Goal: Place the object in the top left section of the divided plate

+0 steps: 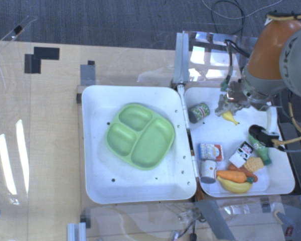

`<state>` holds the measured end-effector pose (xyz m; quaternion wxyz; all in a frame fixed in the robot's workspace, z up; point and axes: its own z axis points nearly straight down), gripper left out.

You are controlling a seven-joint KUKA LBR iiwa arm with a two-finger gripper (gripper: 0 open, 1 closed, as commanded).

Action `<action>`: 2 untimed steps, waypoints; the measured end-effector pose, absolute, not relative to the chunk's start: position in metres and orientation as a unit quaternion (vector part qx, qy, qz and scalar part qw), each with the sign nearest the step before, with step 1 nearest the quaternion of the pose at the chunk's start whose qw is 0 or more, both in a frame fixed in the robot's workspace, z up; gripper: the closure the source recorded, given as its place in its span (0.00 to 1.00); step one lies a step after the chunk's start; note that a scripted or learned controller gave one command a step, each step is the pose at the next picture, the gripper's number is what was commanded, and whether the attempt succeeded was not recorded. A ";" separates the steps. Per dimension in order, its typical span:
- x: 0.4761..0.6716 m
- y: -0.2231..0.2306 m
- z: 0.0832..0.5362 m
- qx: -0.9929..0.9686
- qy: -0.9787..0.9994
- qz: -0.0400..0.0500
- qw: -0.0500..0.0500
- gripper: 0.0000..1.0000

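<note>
My claw (227,104) hangs low over the far end of the right bin (226,134), with the orange band of my arm just above it in the camera view. From this slant I cannot tell whether the claw is released or clenched. A small yellow piece (231,117) lies just beside its tip, on the side nearer the camera, either touching it or barely apart. I cannot say that I have it. It looks to rest on the bin floor, and I take it for the object I am after, though that is a guess from how close it is.

A green-labelled can (199,112) sits close by to the left. Farther along the same bin a carrot (232,175) and a banana (236,186) lie together with some small packets.

The green divided plate (163,134) lies in the left bin (98,174), well apart from my claw and across the wall between the two bins. Its top left section (134,115) holds nothing, and neither do the other two.

I judge the task to be at its start. Nothing is delivered, and a secure grasp is not confirmed. The lift, the carry across the dividing wall, the lowering over the top left section and the release are all left to do.
</note>
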<state>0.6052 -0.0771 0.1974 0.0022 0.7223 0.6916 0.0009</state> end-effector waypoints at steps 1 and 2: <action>0.638 -0.090 0.124 0.750 0.661 0.000 0.001 1.00; 0.609 -0.027 0.186 0.711 0.703 0.002 0.002 1.00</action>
